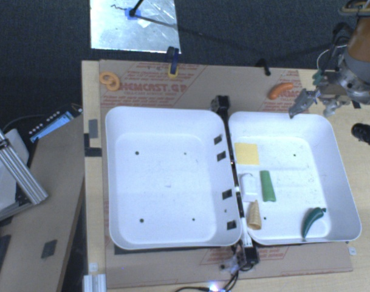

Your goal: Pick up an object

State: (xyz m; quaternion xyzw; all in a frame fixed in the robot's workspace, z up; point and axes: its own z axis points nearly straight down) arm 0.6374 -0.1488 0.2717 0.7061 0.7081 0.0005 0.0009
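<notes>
Pincer (315,104) above right bin's (339,163) far rim — fingers spread, nothing between

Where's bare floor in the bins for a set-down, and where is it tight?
Left bin: whole floor bare. Right bin: open middle and right, between the yellow square and the green pepper. Crowded along its left wall: yellow square, green block, cone. Gripper hovers over its top edge.

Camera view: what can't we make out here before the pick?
- Grey KUKA arm with the orange band: cut off by the top and right edges of the camera view.
- Two-finger gripper: small and blurred above the right white bin's far rim; its grip state is unreadable.
- Small white piece beside the green stick: blends into the bin floor, so its shape is unclear.
</notes>
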